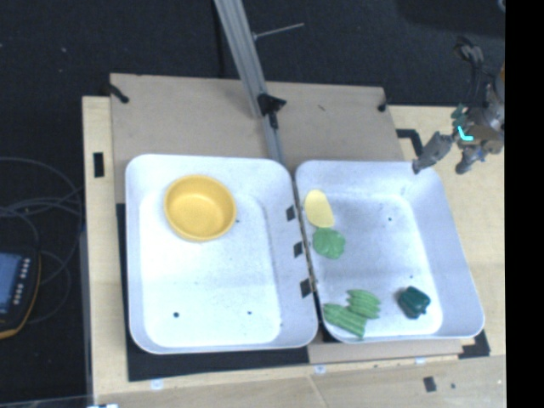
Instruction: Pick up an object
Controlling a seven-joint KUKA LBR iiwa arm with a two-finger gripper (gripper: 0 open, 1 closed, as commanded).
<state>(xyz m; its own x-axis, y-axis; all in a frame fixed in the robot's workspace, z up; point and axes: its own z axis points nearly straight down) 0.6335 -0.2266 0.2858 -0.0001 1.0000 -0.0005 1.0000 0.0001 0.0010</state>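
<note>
Nothing is picked up yet: the tool [449,155] hangs just outside the far right corner of the right bin [450,228], its two fingers spread apart with nothing between them, so the whole grasp is left to do. The candidates all lie in the right bin. A pale yellow piece [319,208] sits against the bin's left wall, with a round green piece [329,244] just beside it toward the near side. Two ribbed green pieces [354,310] lie touching in the bin's near left corner, and a dark green lump [414,302], perhaps a toy pepper though it is too small to tell, rests near the bin's near right side. The left bin [212,313] holds a yellow bowl [200,207]. The pieces hugging the wall look awkward to reach; the dark lump stands freest.
</note>
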